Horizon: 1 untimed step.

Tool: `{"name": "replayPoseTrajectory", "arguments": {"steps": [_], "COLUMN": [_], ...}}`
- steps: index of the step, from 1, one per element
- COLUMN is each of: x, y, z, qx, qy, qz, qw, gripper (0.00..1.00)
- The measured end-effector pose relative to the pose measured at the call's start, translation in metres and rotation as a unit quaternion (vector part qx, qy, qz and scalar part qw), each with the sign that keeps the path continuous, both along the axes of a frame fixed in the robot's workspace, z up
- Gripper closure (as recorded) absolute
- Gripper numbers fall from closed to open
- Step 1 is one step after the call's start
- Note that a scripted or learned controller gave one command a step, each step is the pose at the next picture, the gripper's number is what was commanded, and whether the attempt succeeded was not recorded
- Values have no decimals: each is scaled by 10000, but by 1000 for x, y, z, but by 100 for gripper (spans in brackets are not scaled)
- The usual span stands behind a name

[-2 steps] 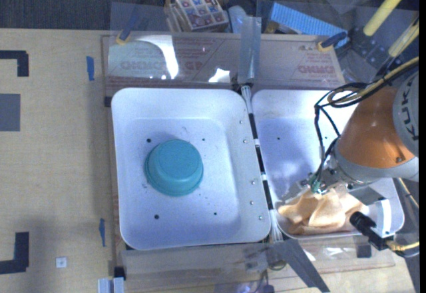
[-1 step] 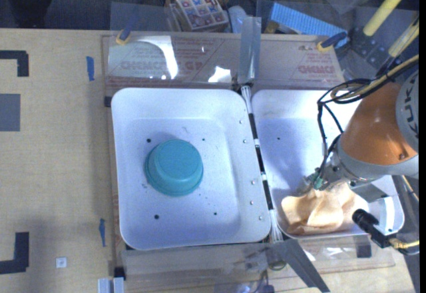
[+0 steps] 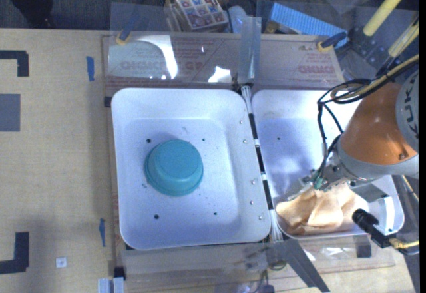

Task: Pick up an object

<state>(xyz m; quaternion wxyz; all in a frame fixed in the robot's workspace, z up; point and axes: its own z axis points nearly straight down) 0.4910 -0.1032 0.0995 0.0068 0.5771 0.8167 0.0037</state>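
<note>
1. At the far left lies the bare tan bench top [image 3: 53, 152], marked with dark squares and small strips of blue tape.
2. The left white bin [image 3: 133, 112] holds one thing: a teal bowl [image 3: 174, 166], turned upside down and resting on the bin floor, a little left of the bin's middle and apart from every wall.
3. A narrow divider with small screws runs between the two bins, which sit side by side and touch along this seam.
4. The right white bin [image 3: 286, 125] has a tan, crumpled cloth [image 3: 316, 210] lying in its near part, close to the front wall and reaching toward the seam side.
5. The gripper [image 3: 324, 180] is down inside the right bin, directly over the upper edge of the cloth and seemingly touching it. The wrist body hides the fingers, so whether they are apart, together or clamped on the cloth cannot be told.
6. Above it, the arm's orange band [image 3: 379, 132] and grey housing come in from the right, with black cables looping over them.
</note>
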Motion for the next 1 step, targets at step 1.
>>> {"name": "replayPoseTrajectory", "arguments": {"steps": [1], "x": [6], "y": [-29], "z": [43], "qx": [6], "qy": [66], "qz": [-346], "qw": [9994], "gripper": [0]}}
